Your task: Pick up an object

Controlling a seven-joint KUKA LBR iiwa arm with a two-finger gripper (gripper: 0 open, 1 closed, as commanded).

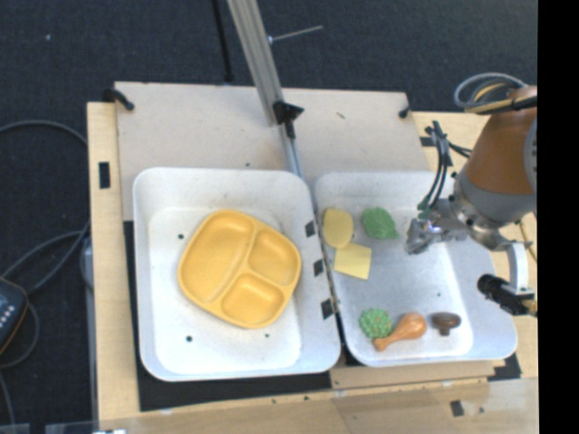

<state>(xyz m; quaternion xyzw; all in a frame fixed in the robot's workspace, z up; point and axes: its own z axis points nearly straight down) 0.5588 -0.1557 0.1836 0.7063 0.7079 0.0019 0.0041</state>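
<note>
- Plywood bench [226, 125] carries everything, pale and bare at its far side, with dark carpet around it.
- White left bin [163, 206] is shallow with rounded corners and sits touching the right bin along their shared edge.
- White right bin [412, 283] is of like shape and holds all the small toy foods.
- Grey arm [502, 165] with its orange band enters from the right and hangs over the far right part of the right bin.
- Yellow divided plate [240, 267], with three compartments, lies flat in the middle of the left bin, turned at a slant.
- Metal camera pole [258, 48] slants up from the far seam between the bins.
- Gripper [422, 236] points down over the right bin, just right of the green piece; nothing is visible between its fingers, and I cannot tell whether the jaws stand apart or together.
- Toy chicken drumstick [403, 330] lies near the bin's near edge, between the broccoli and the mushroom.
- Yellow cheese slice [354, 261] lies by the left wall, just near of the oval piece.
- Pale yellow oval piece [338, 227] sits at the far left of that bin.
- Green leafy piece [379, 223] rests just right of the oval.
- Green broccoli floret [374, 322] touches the drumstick's thin end.
- Brown mushroom [444, 321] sits right of the drumstick.
</note>
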